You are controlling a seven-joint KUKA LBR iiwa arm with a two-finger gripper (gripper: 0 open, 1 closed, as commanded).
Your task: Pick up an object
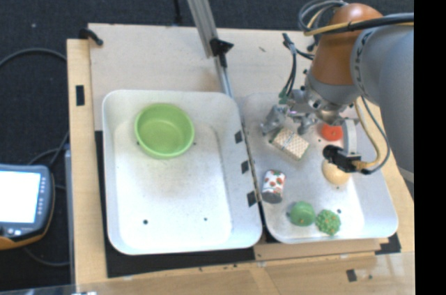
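Grey arm (380,70) bends down over waffle block (290,143).

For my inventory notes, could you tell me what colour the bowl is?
Light green bowl, seen in the camera view.

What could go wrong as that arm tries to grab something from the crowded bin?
The gripper hangs just above the checkered block, so it may push it aside instead of lifting it. The red object and the yellowish egg-shaped object lie right under the wrist and could get bumped.
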